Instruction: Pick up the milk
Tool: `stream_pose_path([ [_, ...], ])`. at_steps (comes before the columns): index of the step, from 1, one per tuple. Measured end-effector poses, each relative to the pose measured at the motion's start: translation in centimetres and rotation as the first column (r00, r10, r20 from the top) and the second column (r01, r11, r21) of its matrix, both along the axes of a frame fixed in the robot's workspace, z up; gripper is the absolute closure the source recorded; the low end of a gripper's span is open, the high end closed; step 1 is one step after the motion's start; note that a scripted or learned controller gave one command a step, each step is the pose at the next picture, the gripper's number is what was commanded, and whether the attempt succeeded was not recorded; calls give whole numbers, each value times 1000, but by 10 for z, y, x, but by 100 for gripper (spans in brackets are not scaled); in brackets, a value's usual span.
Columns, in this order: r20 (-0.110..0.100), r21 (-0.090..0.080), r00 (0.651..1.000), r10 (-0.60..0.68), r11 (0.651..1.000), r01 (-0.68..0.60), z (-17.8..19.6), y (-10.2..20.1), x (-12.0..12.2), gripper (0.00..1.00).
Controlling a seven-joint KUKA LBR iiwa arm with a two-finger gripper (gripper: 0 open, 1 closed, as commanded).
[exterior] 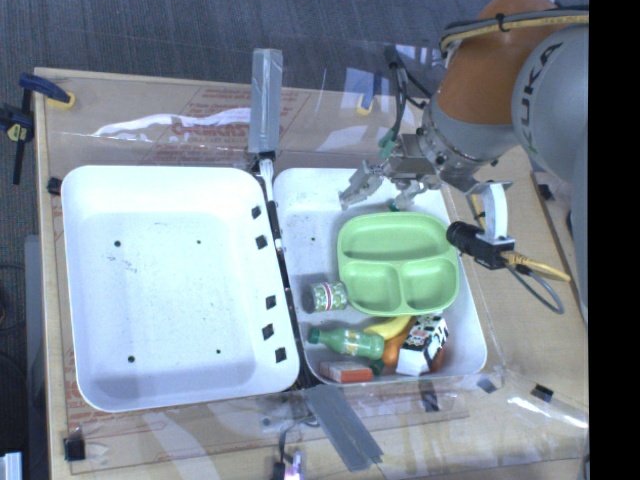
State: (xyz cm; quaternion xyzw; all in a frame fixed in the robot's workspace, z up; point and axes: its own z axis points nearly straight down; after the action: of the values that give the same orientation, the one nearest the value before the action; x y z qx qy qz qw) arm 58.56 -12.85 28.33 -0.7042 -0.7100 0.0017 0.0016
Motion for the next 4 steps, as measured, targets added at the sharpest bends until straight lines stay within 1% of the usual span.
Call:
stream_pose_path([
  [1, 2, 0, 1000, 9, 1000, -9, 47, 34, -85, 0],
  [2, 3, -1, 988, 151, 988, -151, 5, -42, -109, 0],
  [3, 5, -3, 786, 618, 786, -618, 12, -83, -108, 0],
  [4, 5, -5, 687, 726, 687, -726, 160, -56, -109, 0],
])
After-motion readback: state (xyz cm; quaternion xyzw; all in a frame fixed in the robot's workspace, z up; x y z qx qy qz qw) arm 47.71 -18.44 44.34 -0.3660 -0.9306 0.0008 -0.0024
